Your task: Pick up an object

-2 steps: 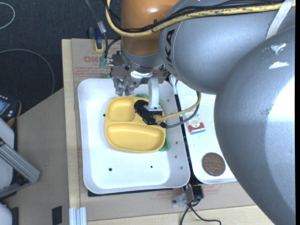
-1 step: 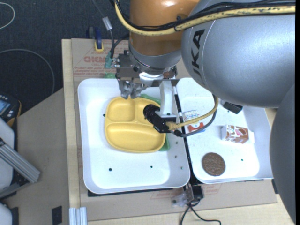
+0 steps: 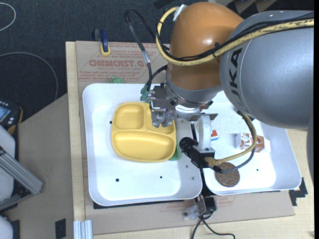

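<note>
Pincer: the pincer [image 3: 160, 114] hangs below the orange band of the arm [image 3: 269, 59], over the right rim of the yellow divided tray [image 3: 137, 133]; it seems to touch that rim, though its metal parts blur together there.
Pincer state: I cannot tell whether it is released or clenched, and nothing can be seen between its tips.
Task's thing: the yellow divided tray lies in the left bin [image 3: 99, 148], toward the bin's right edge and nearer its far edge, with one small compartment far and one long compartment near.
Beside the tray: a green scrap [image 3: 175, 155] peeks out at the tray's near right corner, mostly hidden under it.
In the way: black cable and a black fitting [image 3: 192, 151] trail from the wrist across the seam between the two bins.
Right bin: the right bin [image 3: 284, 176] holds a brown round disc [image 3: 228, 175] near its near edge, a small brown-and-white packet [image 3: 245, 140] in its middle, and a red, white and blue item [image 3: 213, 136] just behind the wrist bracket, partly covered.
Hidden: the arm covers the far part of the right bin.
Surface: a cardboard sheet with red lettering [image 3: 114, 62] lies under both bins, a blue-and-yellow clamp [image 3: 104, 41] at its far edge.
</note>
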You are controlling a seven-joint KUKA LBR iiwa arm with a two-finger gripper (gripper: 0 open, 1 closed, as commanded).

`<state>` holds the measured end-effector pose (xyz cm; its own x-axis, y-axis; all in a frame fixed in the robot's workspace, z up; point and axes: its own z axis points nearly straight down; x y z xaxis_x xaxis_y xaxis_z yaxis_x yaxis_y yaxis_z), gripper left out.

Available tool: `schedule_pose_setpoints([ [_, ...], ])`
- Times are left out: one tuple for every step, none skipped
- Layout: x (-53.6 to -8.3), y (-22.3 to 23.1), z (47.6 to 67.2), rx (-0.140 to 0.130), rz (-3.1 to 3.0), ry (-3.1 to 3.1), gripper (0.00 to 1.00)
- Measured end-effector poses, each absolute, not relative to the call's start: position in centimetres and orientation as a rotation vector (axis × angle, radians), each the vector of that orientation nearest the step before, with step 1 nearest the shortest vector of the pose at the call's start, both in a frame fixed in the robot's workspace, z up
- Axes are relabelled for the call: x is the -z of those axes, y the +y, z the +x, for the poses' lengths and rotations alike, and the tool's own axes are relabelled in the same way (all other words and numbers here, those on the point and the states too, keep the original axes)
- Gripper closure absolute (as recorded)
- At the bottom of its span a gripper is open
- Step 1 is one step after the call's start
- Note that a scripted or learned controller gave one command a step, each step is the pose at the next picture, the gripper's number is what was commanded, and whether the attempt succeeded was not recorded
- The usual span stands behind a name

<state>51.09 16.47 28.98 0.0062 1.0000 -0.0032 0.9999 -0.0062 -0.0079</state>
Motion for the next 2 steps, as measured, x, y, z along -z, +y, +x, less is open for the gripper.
schedule_pose_setpoints([
  [-37.7,9.3,48.0,0.012,-2.234,-2.218,1.00],
  [-37.0,11.1,47.9,-0.001,-2.219,-2.222,1.00],
])
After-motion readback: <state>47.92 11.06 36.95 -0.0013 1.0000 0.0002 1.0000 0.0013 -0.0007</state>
